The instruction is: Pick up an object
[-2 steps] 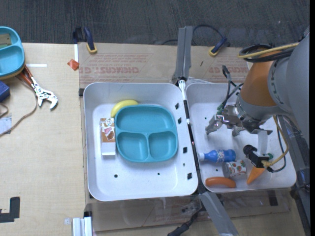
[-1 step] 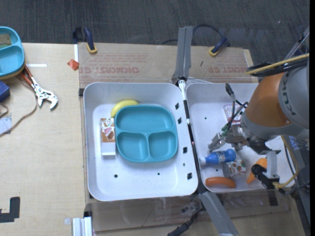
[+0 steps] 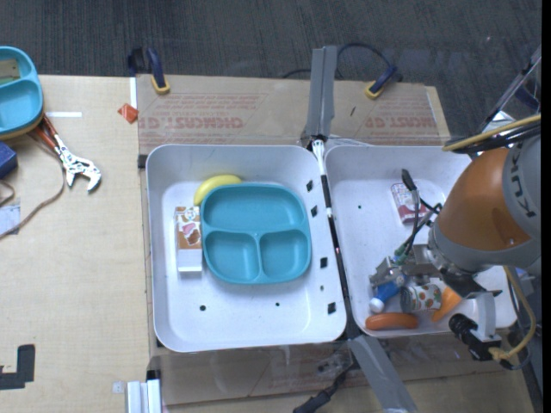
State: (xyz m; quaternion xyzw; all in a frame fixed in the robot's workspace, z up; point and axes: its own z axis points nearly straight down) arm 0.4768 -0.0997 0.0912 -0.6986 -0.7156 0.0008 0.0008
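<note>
Objects [image 3: 392, 304] in right bin [image 3: 362, 205] half-hidden under tool [image 3: 398, 274].

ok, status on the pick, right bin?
Gripper low over clutter in right bin, fingers unclear. Nothing seen held. Orange sausage-shaped toy and printed can crowd beside it.

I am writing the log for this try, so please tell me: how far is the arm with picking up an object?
Done: the arm has reached into the right bin, and its end effector is low over the clutter near the front wall. In hand: nothing visibly; the blue-capped item and the orange-red item lie on the bin floor. Left: secure one and lift it. The teal tray sits in the left bin.
</note>
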